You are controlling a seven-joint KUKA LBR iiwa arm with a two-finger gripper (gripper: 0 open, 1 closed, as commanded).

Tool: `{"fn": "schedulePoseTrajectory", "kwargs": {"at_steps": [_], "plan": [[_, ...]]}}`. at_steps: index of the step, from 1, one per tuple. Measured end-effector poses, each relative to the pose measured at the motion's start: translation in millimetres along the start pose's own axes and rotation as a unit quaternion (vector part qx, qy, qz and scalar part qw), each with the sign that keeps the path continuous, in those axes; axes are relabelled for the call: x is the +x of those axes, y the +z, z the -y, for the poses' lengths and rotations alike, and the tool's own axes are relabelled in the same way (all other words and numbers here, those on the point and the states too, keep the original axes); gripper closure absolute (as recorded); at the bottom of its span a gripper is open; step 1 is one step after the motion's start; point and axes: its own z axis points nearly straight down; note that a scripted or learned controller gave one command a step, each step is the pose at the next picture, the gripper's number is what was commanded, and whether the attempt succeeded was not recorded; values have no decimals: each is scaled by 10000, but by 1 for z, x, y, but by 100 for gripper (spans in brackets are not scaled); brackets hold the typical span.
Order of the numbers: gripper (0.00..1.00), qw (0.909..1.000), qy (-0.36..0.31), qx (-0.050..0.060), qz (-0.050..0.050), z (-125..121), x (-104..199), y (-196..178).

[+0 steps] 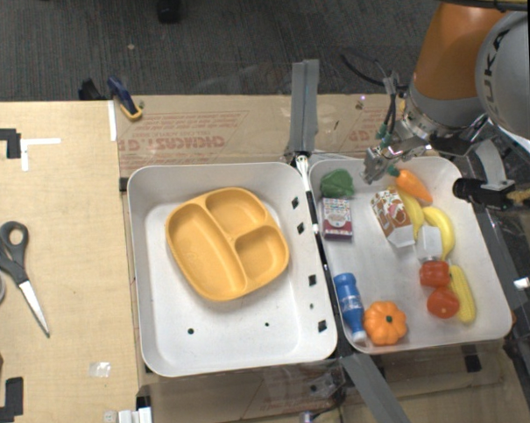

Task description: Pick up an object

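Observation:
My gripper (pixel 380 164) hangs over the far edge of the right bin (pixel 491 266), just left of an orange carrot (pixel 413 185). Whether it touches the carrot I cannot tell. Below it lie a white and red juice box (pixel 392 216) and a banana (pixel 438 229). Further left in the bin sit a green vegetable (pixel 336 182) and a small red and white carton (pixel 337 218). A blue bottle (pixel 348 303) and an orange pumpkin (pixel 385 322) lie near the front edge, with two red tomatoes (pixel 438 288) and a second banana (pixel 462 292) at the right.
The left bin (pixel 157 342) holds a yellow divided plate (pixel 229 243). Scissors (pixel 18 270) lie on the wooden bench at the far left. A grey divider bar (pixel 303 108) runs back between the bins. The arm's orange band (pixel 455 49) rises at the upper right.

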Motion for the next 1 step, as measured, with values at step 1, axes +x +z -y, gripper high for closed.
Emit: {"fn": "schedulePoseTrajectory", "kwargs": {"at_steps": [1], "plan": [[100, 9974, 725, 13, -4, 68, -23, 87]]}}
